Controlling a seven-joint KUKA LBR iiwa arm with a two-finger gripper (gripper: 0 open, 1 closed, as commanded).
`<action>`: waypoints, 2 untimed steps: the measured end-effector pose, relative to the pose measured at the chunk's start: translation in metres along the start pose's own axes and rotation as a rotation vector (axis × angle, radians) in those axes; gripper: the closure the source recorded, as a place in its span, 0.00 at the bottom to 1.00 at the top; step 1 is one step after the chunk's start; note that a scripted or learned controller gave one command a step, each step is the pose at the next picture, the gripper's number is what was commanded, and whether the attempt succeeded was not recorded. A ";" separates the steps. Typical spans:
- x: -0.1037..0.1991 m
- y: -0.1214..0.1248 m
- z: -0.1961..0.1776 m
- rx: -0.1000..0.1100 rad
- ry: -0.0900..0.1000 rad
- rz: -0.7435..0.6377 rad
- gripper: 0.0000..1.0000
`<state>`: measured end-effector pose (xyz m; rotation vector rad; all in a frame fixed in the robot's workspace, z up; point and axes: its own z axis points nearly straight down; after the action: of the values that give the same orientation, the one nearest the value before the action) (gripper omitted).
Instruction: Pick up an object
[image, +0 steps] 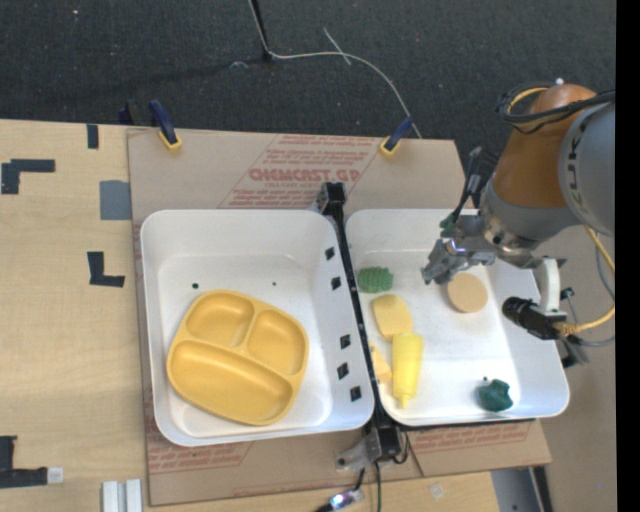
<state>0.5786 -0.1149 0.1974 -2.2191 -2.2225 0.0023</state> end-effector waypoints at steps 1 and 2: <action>0.000 0.001 -0.013 0.004 0.001 -0.001 1.00; 0.044 -0.005 -0.007 0.007 0.002 -0.004 1.00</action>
<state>0.5739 -0.0706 0.2041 -2.2103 -2.2223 0.0079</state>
